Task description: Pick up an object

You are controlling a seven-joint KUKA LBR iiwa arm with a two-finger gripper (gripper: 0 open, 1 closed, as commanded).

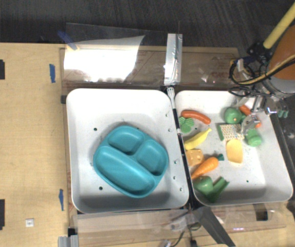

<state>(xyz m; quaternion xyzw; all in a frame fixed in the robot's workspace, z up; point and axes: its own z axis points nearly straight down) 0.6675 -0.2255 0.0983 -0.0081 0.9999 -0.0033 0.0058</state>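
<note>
Gripper (251, 118): over right bin (271, 187) | grip state unclear | green toy (254, 138) just below

Lab: taped bench (19, 138), white bins (80, 107)

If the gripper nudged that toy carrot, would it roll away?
The carrot looks like smooth moulded plastic, so probably stiff, light and a bit slippery. Its tapered shape would likely make it swing in an arc, and the neighbouring toys in the right bin should stop it soon.
</note>
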